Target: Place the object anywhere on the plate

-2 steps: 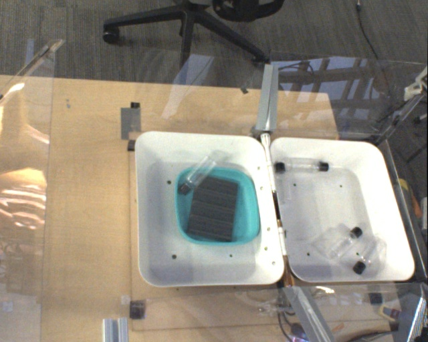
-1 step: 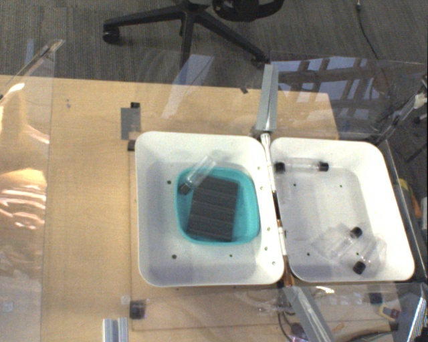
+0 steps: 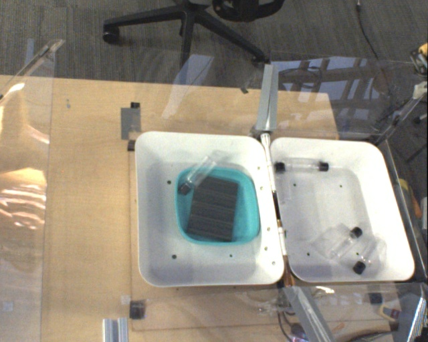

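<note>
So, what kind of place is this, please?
Probably a robotics lab or test workshop. Two white bins sit side by side on a wooden bench, clear safety panels stand around it, and an office chair sits on grey carpet.

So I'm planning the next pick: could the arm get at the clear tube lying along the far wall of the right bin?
Probably yes. The tube lies alone on the right bin floor with nothing over it. It sits close to the far wall, which may crowd one finger.
</note>
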### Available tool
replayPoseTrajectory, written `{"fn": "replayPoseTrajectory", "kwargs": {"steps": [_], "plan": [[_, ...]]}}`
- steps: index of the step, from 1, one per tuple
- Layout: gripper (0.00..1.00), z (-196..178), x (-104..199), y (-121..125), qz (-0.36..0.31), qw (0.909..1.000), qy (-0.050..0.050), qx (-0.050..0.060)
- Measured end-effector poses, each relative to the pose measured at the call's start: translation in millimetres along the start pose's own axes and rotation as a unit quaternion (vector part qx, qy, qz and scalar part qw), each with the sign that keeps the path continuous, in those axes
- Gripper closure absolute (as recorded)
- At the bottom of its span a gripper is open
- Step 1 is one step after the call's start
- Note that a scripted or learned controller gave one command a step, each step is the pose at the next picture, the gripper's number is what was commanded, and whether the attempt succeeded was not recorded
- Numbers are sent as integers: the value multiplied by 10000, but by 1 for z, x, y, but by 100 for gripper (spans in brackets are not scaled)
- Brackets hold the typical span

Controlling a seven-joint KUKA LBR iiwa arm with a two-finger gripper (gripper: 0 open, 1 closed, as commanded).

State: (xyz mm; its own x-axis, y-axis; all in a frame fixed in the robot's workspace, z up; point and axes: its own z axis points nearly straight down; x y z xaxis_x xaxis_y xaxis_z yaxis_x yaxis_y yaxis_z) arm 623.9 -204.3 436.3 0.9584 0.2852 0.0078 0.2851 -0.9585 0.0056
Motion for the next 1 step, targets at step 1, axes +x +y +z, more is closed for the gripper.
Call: {"fn": "replayPoseTrajectory", "kwargs": {"steps": [1], "plan": [[0,1,32,8,391,9992,10,3]]}}
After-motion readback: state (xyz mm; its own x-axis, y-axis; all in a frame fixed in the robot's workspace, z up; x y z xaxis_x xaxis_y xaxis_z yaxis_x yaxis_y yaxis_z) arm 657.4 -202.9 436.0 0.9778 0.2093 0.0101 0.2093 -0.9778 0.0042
